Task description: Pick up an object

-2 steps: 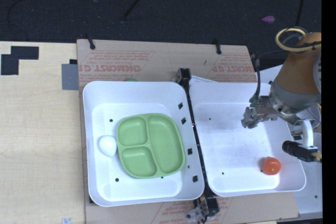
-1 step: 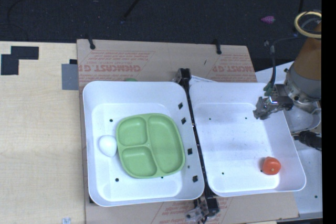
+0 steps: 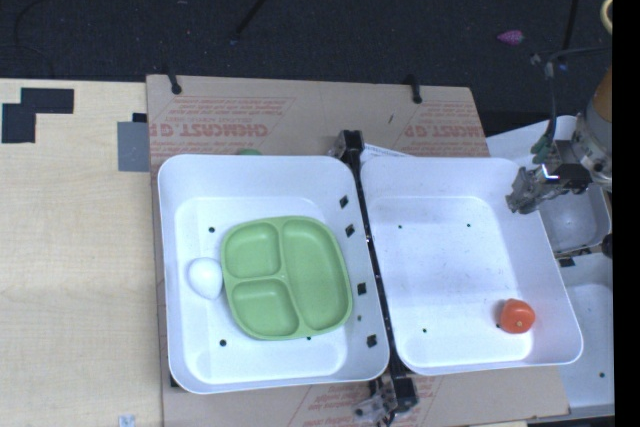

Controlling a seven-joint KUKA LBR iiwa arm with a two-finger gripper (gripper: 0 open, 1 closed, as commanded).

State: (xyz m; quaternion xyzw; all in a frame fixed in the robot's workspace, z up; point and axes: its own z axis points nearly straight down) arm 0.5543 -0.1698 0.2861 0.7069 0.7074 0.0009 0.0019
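Risk, missed grasp: the gripper [image 3: 530, 187] hangs at the right bin's [image 3: 470, 360] upper right rim, well apart from every object, so any descent from here closes on bare bin floor or strikes the rim.
Risk, rolling: the orange object [image 3: 516, 316] looks rounded, and I judge that an off-centre pinch would squirt it sideways toward the nearby bin wall.
Risk, wall clearance: that object sits close to the bin's lower right corner, so one side of the gripper may foul the sloped wall on the way down.
Risk, tray: the green divided tray [image 3: 286, 277] is wide and shallow, probably too broad to span; only its edge offers a hold.
Gripper state: the tip is small and dark against the rim, and I cannot tell how it stands.
Nearest candidate: the orange object, small, round, bright orange-red with a slightly paler top, alone in the right bin near its lower right corner.
Other candidates: the white egg-shaped object [image 3: 205, 277] lies in the left bin [image 3: 190, 185], touching or just beside the tray's left edge, pale against the white floor and hard to make out.
Tray look: light green, three compartments, lying flat and tilted a little in the left bin's middle.
Desk: cardboard sheet [image 3: 300, 115] under both bins.
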